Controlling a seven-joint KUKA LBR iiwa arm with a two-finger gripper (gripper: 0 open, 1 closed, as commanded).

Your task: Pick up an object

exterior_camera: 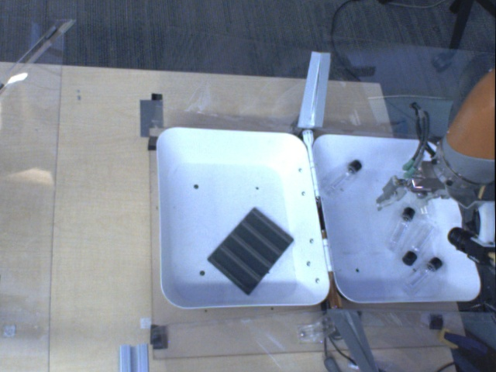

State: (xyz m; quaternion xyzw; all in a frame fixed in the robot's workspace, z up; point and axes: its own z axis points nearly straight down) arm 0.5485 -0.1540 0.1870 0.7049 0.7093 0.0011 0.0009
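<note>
The pale wooden surface point(85, 231) bears two shallow white plastic bins touching side by side: the larger left bin point(232, 149) at centre and the right bin point(364, 149) toward 3 o'clock. A small dark bracket point(153, 115) sits at the left bin's 11 o'clock corner, and a grey metal bar point(315, 90) stands at 12 o'clock.

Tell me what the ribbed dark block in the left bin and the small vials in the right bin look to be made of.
The ribbed block looks like matte dark grey rubber or plastic: no shine, with moulded parallel ridges. The vials look like clear plastic or glass with black caps; the white bin shows through their bodies. Which of the two I cannot tell.
</note>
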